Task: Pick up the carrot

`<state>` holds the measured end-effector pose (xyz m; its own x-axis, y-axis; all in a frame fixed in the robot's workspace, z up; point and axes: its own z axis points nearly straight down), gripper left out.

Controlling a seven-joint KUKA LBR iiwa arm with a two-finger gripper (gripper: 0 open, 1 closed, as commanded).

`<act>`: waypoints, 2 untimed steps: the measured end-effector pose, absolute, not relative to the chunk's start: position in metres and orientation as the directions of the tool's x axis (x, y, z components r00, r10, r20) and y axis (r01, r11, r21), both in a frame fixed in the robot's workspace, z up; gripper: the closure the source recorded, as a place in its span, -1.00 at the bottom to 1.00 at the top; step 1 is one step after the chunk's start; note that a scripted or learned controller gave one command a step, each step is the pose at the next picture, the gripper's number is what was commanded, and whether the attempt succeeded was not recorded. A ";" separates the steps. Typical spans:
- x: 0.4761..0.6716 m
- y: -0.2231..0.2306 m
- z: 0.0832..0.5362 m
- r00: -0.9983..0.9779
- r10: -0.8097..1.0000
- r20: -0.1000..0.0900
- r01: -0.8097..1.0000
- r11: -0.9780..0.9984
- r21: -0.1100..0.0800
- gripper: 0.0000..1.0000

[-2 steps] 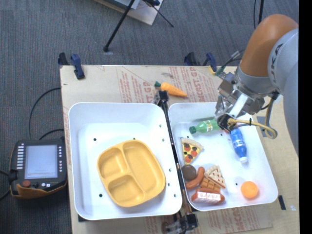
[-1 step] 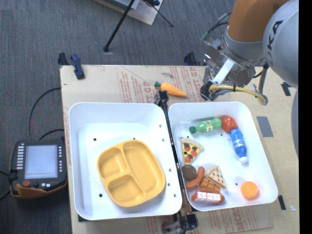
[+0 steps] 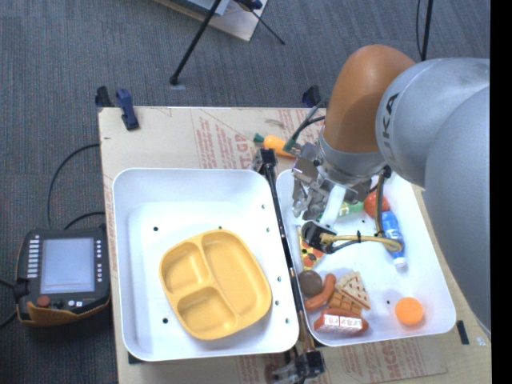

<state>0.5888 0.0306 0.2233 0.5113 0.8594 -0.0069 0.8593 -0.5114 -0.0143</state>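
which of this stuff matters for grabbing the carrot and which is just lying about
For the job:
- carrot, what looks like it, on the bench beyond the bins
- gripper, over the right bin

Lying about:
- yellow divided plate, left bin
- sausage
- waffle
- orange ball
- blue tube

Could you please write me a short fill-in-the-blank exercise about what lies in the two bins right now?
1. The yellow tray has ___ compartments.
2. The tray lies in the ___ bin.
3. The ball in the right bin is coloured ___.
4. The gripper hangs over the ___ bin.

Missing words: three; left; orange; right
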 end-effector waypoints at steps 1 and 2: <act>0.637 0.077 0.221 0.329 0.944 0.000 0.944 -0.329 -0.006 1.00; 0.637 0.076 0.230 0.331 0.944 0.000 0.944 -0.331 -0.010 1.00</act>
